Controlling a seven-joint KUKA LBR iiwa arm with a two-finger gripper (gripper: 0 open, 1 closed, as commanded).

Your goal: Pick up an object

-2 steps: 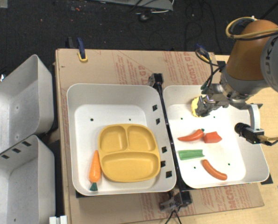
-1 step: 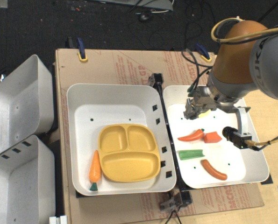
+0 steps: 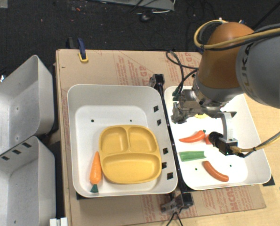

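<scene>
On the bench (image 3: 130, 60), two shallow white bins sat side by side beneath the robot's grey arm (image 3: 252, 65), which reached in from the right with its orange band (image 3: 224, 55) above the wrist. Far to the left of the jaws, the left bin (image 3: 83, 98) held a yellow divided tray (image 3: 129, 153), and a toy carrot (image 3: 96, 169) lay just beside the tray's left edge, its green tip pointing toward the bin's near wall. A black divider (image 3: 165, 126) ran between the two bins, just left of the jaws. The jaws (image 3: 180, 112) hung over the far left part of the right bin (image 3: 257, 140); whether they were open or closed could not be told from this angle, and nothing showed between them. Below and slightly right of the jaws lay a red chili pepper (image 3: 193, 137), apart from them. Further below, a green bean-like piece (image 3: 192, 156) rested flat on the bin floor, and lower right again lay a reddish sausage (image 3: 215, 171). A black fitting with a cable (image 3: 223, 143) sat to the right of the pepper, near the arm's wrist hardware.
</scene>
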